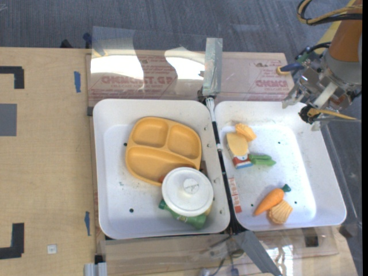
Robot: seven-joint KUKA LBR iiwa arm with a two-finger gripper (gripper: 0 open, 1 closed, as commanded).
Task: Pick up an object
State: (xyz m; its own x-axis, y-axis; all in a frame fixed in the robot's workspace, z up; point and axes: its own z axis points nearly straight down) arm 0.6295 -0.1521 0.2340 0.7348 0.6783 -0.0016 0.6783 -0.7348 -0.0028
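- The arm [348, 42] is cut off by the frame's right edge at upper right.
- A green thing [198, 220] sits mostly hidden under the white lidded bowl [187, 190] (only its lower edge shows).
- The bowl also covers the orange divided plate's [164, 148] lower corner.

**Colours across the 2 bins**

Both bins are white: the left bin [109, 154] and the right bin [310, 171], each flecked with small dark specks. The divided plate [158, 145] is yellow-orange. The round lid [187, 190] is white over a green base [195, 219]. The toy carrot [269, 200] is orange with a dark green tip. The shell-shaped piece [280, 213] is pale tan. The arm [345, 42] shows orange over grey. The bench [40, 154] is light wood with black marks and blue tape.
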